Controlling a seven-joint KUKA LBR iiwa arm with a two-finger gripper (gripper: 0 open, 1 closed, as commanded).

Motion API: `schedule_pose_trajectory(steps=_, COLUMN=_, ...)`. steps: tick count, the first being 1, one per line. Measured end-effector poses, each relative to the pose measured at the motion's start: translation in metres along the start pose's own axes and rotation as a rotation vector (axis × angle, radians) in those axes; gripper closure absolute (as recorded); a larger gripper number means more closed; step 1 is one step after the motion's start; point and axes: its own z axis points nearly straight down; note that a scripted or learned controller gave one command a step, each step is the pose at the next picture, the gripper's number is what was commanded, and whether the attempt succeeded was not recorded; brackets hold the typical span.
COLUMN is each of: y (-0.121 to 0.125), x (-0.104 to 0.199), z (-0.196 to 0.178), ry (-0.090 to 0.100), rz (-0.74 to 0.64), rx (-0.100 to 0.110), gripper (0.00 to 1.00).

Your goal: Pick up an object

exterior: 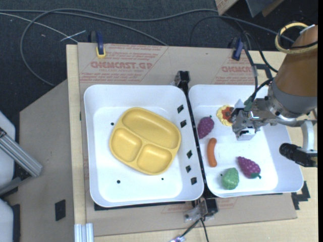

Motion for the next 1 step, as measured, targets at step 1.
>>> schedule_pose_trajectory(steps=1, y=0.0014, x=0.0001, z=-0.0529, ry=0.0, rz=0.0, rx=-0.001, gripper=1.0)
